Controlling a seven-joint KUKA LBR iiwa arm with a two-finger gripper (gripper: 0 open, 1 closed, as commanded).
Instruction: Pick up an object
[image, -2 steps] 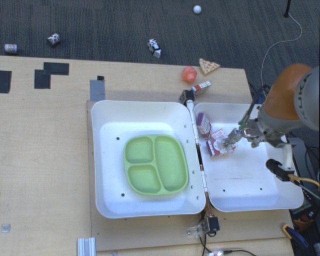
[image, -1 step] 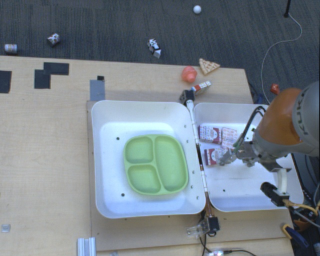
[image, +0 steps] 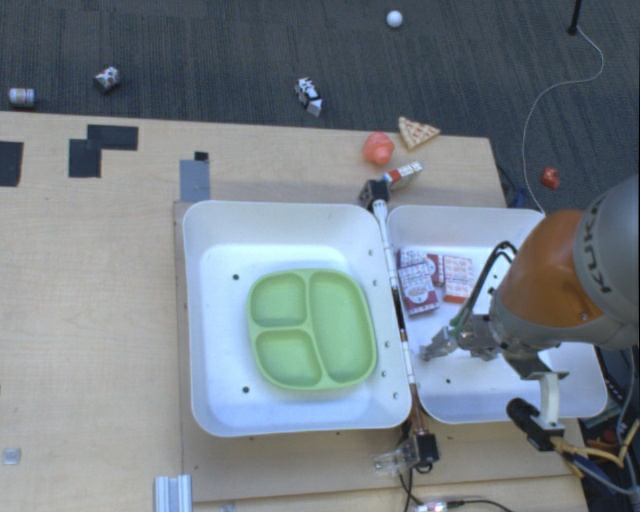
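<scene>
We count two white bins (image: 200, 300) on the surface (image: 90, 330) and one green divided tray (image: 310, 330). We also see two small packets (image: 432, 280) and one orange ball (image: 378, 148).

The grey, orange-banded arm (image: 560, 285) reaches in rightside, pincer (image: 436, 349) lowered.

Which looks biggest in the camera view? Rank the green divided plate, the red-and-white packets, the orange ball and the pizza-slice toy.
1. green divided plate
2. red-and-white packets
3. orange ball and pizza-slice toy: these look alike in size, so no ranking.
</scene>
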